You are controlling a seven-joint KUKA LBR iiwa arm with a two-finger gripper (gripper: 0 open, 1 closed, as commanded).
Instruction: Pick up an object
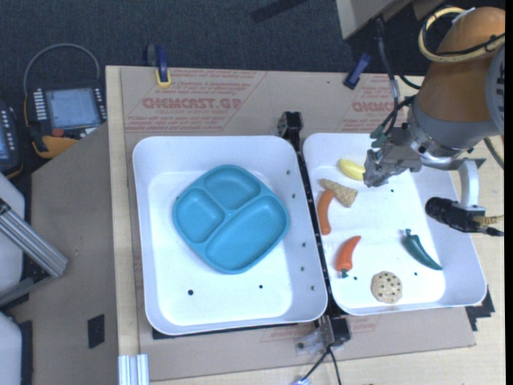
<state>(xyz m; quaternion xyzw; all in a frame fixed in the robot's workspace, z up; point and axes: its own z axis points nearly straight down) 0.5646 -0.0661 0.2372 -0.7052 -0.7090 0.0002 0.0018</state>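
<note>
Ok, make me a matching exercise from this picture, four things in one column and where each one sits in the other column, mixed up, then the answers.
Things:
1. blue divided plate
2. cookie
3. yellow piece
4. teal pepper

Places:
A. right bin, near edge
B. left bin, middle
C. right bin, right side
D. right bin, far side, just left of the gripper

Pairs: 1-B, 2-A, 3-D, 4-C
</note>
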